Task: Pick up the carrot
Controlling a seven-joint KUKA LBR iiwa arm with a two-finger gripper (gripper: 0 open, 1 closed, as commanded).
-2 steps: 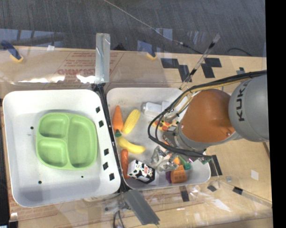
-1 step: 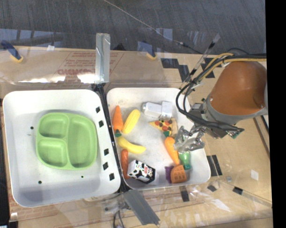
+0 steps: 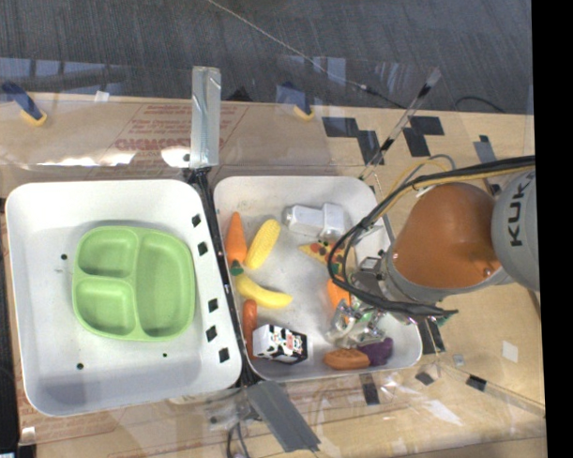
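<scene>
1. The carrot (image 3: 234, 240) is lying at the left wall of the right bin (image 3: 266, 188), well to the left of the gripper (image 3: 351, 317) and across the bin from it, its long axis running roughly up and down the view with a green stub at the lower end.
2. The gripper is sitting low over the clutter at the bin's right side, under the arm's orange band (image 3: 446, 235); whether it is open, closed or gripping anything, I cannot tell.
3. The carrot is looking like a light, stiff plastic toy, smooth and likely slippery; taking hold across its thick middle seems safest, since the tapered end may be squeezing out.
4. Room is looking tight: the bin wall is pressing one side, and a corn cob (image 3: 263, 243) and a banana (image 3: 262, 294) are lying just beside the other.
5. The surface (image 3: 481, 414) is carrying both bins; the left bin (image 3: 45, 307) is holding a green divided plate (image 3: 134, 283).
</scene>
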